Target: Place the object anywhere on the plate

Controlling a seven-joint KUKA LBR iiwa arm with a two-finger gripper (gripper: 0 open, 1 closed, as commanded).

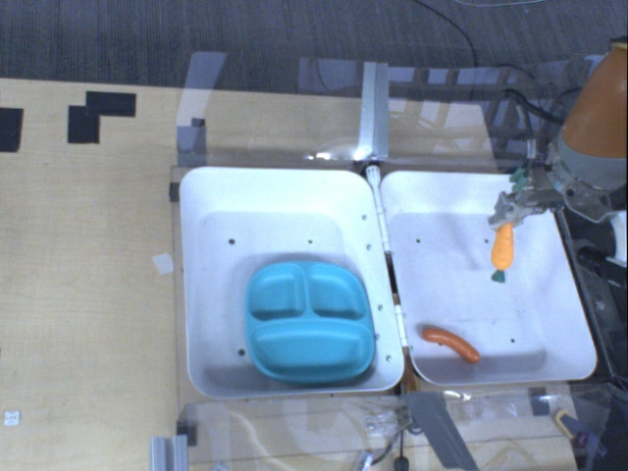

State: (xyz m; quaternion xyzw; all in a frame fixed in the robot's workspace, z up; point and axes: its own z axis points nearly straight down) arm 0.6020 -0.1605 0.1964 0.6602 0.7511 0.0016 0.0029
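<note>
A blue divided plate (pixel 309 322) lies in the left bin (pixel 211 214), toward its front. My gripper (pixel 512 210) is over the back right part of the right bin (pixel 442 214). A small orange carrot (pixel 502 248) hangs straight down from its fingertips, green end lowest. The fingers are shut on the carrot's top end. The carrot is well to the right of the plate, across the divider between the bins.
An orange-red sausage (pixel 451 342) lies near the front of the right bin. The arm's orange band (pixel 599 116) and cables crowd the right edge. A metal post (pixel 374 116) stands behind the seam between the bins.
</note>
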